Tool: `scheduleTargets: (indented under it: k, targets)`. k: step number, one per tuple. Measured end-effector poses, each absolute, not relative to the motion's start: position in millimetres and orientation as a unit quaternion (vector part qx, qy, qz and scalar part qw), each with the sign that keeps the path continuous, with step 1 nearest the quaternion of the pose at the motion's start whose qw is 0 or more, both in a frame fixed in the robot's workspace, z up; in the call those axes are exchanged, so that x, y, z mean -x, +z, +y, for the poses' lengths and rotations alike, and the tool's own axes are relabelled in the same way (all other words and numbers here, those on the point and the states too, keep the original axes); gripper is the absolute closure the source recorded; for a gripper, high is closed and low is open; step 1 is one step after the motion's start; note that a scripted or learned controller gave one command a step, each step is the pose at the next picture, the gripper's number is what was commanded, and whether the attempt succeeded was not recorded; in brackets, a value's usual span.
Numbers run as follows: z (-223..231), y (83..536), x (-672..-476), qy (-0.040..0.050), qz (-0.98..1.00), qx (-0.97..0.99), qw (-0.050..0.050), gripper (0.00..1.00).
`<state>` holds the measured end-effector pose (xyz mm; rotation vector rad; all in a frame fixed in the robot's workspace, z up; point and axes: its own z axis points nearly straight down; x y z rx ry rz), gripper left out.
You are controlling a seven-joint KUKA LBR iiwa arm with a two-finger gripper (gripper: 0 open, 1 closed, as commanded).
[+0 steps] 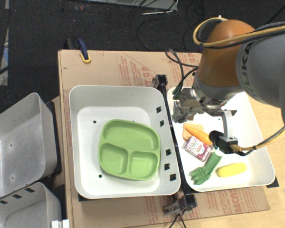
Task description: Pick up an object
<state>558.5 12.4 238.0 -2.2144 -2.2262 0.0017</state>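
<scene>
While green tray (129,149) fills left bin (85,99), right bin (256,170) holds carrot (197,131), corn (231,169)

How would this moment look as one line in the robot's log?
arm: over right bin | gripper: above carrot, nothing seen held | left bin: green divided plate | right bin: carrot, pink packet, green vegetable, yellow item

The grey arm (266,65) reaches in from the right, its orange band (223,56) bent downward above the wrist, the gripper (183,113) pointing down.
</scene>
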Motion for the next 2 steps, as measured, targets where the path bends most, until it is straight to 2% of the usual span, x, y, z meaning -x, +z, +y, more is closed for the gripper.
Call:
scheduleTargets:
  k: [1,2]
  targets:
    - [55.7,244.7,-539.1,0.0006,-0.709,0.705,0.001,1.00]
    - [54.4,245.0,-539.7,0.0001,-0.707,0.707,0.000,0.00]
